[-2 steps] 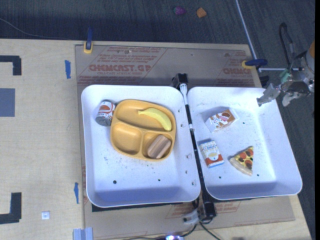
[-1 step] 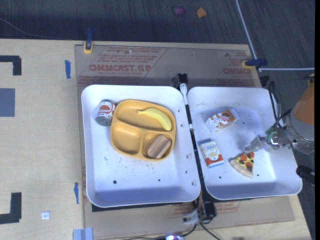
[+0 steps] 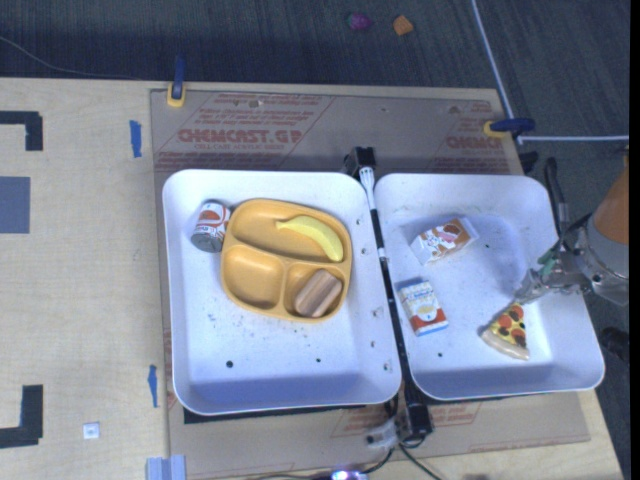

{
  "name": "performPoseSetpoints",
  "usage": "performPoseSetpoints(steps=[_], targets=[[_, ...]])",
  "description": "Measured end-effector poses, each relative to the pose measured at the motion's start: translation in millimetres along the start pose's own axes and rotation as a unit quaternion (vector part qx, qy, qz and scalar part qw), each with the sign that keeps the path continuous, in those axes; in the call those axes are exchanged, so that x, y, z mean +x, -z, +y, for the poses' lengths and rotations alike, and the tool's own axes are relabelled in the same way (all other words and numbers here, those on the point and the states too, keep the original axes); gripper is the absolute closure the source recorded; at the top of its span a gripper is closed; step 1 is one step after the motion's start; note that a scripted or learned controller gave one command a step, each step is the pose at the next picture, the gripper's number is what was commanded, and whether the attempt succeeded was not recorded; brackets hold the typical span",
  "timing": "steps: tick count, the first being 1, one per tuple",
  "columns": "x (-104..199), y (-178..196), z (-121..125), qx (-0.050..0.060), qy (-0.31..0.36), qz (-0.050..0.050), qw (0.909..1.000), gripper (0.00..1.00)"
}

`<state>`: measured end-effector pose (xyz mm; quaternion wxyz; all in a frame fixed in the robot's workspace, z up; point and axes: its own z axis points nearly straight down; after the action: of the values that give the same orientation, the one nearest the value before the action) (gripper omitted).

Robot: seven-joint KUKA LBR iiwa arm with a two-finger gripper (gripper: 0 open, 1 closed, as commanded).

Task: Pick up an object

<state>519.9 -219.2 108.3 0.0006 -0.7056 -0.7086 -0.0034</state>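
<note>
Nearest, a triangular pizza slice toy (image 3: pixel 508 330), yellow with red spots, lies just below the released hand (image 3: pixel 535 283).

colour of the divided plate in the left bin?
Yellow-orange. The divided plate shows plainly in the camera view, holding a banana and a hot dog.

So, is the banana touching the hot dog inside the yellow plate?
Apart. The camera view shows the banana in the top compartment and the hot dog in the lower right one, with the yellow plate ridge between them.

Overhead, slanted (fixed) over both bins (image 3: pixel 200 388).
</note>
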Motion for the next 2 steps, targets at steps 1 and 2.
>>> performPoseSetpoints(steps=[1,2], targets=[[112.3,-13.8,22.9,0.003,-0.001,-0.002,1.0000,1.00],[111.4,-13.7,22.8,0.003,-0.002,-0.002,1.0000,0.00]])
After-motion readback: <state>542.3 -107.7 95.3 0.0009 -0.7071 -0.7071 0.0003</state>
